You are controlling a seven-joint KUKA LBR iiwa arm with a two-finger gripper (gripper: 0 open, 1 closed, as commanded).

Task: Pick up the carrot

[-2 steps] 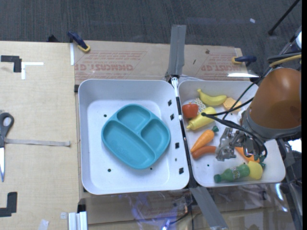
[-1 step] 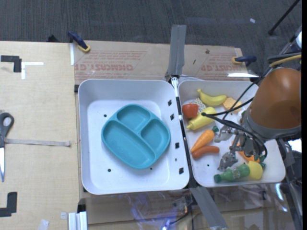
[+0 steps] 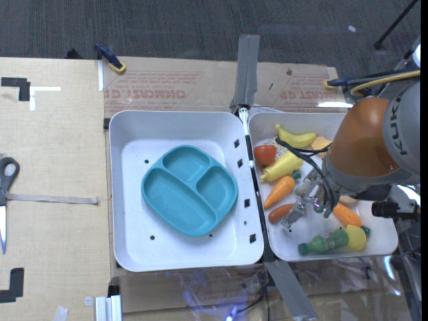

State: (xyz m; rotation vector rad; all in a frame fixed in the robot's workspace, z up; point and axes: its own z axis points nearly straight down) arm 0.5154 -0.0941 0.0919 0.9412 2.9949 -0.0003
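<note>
Orange carrot (image 3: 279, 190) | tapered, lying tilted | right bin (image 3: 277, 249)

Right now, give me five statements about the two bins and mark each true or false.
1. The blue divided plate lies in the left bin. True.
2. The carrot lies on the blue divided plate. False: it lies in the right bin, near the dividing wall.
3. The gripper is above the right bin. True.
4. The banana lies at the near edge of the right bin. False: it lies near the far edge.
5. The scissors are inside the left bin. False: they lie on the bench outside the bins.
</note>
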